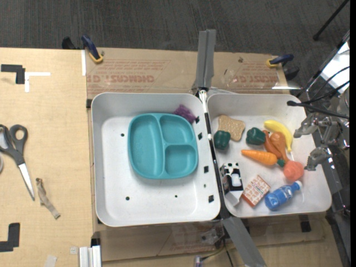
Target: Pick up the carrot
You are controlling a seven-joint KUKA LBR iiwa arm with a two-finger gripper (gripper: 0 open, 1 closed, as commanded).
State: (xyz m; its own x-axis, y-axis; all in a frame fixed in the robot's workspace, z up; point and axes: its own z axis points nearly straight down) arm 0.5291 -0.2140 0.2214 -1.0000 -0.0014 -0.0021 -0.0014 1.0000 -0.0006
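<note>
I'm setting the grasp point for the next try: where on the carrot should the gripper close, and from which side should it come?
Judging by its pose, grip the carrot across its thick middle, coming straight down. It lies flat, pointed tip toward the left bin. Its leafy end crowds the orange-red ball, so close the fingers across its narrow width, away from that end.

Pretty clearly a robotics lab or test setup, not anybody's kitchen. You've got a plywood desk with cardboard clamped down by blue and yellow clamps, black tape markers, and scissors lying around. Two white bins sit over grey office carpet, one full of toy plastic food, with cables and metal rigging alongside.
</note>
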